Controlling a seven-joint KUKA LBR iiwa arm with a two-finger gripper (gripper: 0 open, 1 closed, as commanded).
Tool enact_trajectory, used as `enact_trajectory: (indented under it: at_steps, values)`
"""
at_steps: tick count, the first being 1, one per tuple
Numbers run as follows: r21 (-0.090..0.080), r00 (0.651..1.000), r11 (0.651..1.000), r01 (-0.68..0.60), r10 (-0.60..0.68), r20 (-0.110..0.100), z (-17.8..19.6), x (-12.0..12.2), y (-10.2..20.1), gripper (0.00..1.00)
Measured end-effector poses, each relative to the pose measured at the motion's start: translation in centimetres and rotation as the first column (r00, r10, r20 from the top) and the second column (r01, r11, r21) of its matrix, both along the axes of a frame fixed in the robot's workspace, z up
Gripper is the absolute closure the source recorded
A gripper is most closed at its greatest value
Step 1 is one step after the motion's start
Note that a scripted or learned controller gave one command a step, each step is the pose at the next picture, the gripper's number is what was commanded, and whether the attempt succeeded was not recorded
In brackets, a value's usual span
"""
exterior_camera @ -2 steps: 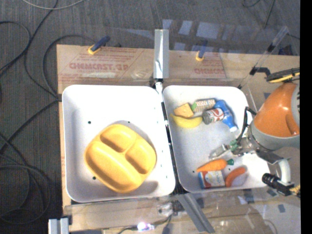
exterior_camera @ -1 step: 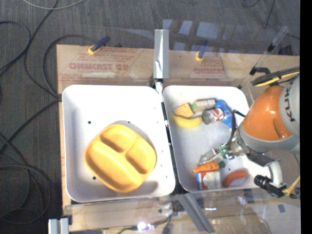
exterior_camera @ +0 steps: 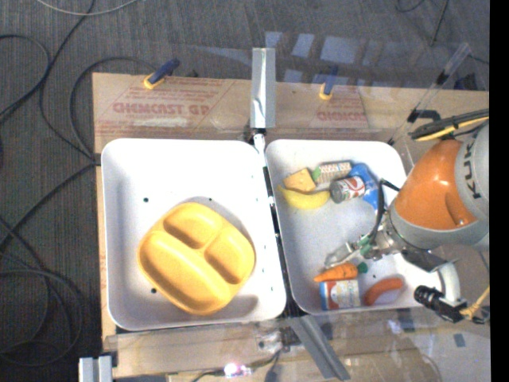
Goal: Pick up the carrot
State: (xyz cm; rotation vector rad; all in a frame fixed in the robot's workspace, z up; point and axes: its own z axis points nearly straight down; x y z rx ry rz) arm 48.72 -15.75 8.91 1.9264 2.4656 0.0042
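The carrot (exterior_camera: 337, 274) is small and orange with a green tip. It lies flat near the front of the right bin (exterior_camera: 310, 237), pointing left. My gripper (exterior_camera: 352, 252) hangs just above and behind the carrot, close to its green end, at the tip of the arm with the orange band (exterior_camera: 436, 191) that reaches in from the right. The carrot rests on the bin floor and I see no lift.
A white and blue can (exterior_camera: 342, 295) and a red sausage (exterior_camera: 385, 290) lie right in front of the carrot. A banana (exterior_camera: 306, 199), soda can (exterior_camera: 350, 188), blue packet (exterior_camera: 371, 183) and small box (exterior_camera: 334, 168) crowd the back. The left bin (exterior_camera: 127, 181) holds a yellow divided plate (exterior_camera: 198, 256).
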Motion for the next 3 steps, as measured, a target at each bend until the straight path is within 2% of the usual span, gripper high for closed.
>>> enact_trajectory:
  at_steps: [3]
  values:
    - [0.0,1.0,1.0,0.0,0.0,0.0,-0.01,0.0,0.02,0.0]
